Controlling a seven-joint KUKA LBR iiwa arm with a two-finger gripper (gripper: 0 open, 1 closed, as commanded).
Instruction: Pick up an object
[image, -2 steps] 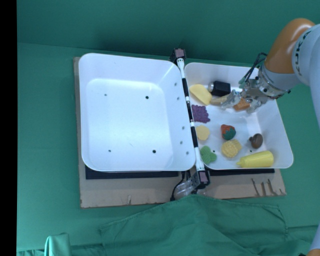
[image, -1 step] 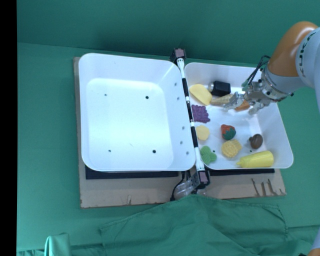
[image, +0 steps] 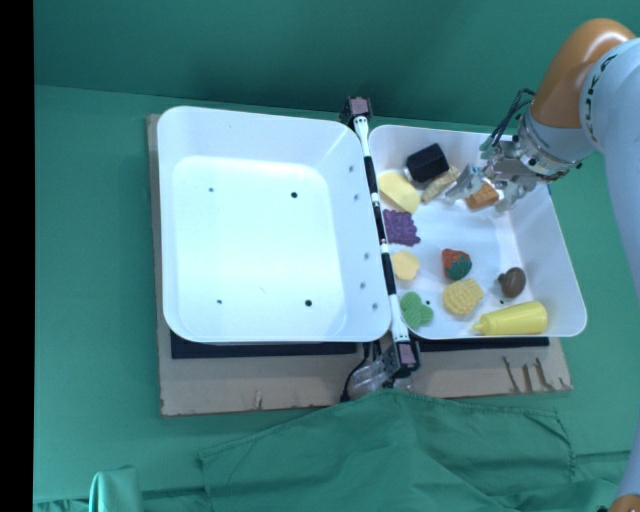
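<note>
My gripper (image: 482, 188) is low over the far part of the right bin (image: 560, 262), reaching in from the right. A small orange piece (image: 483, 197) lies right at its tip. Whether it is gripped I cannot tell. Just left of it lie a tan piece (image: 438, 186), a black block (image: 427, 160) and a yellow wedge (image: 398, 190). Nearer the front are purple grapes (image: 401, 227), a red and green strawberry (image: 457, 264), a yellow corn piece (image: 463, 297), a brown nut-like item (image: 512, 282) and a yellow bottle (image: 512, 319).
The left bin (image: 170, 200) sits beside the right one, with a black and white divider bar (image: 378, 225) between them. A small yellow round (image: 405, 265) and a green piece (image: 416, 310) lie near that bar. Green cloth (image: 400, 450) bunches in front of the bench.
</note>
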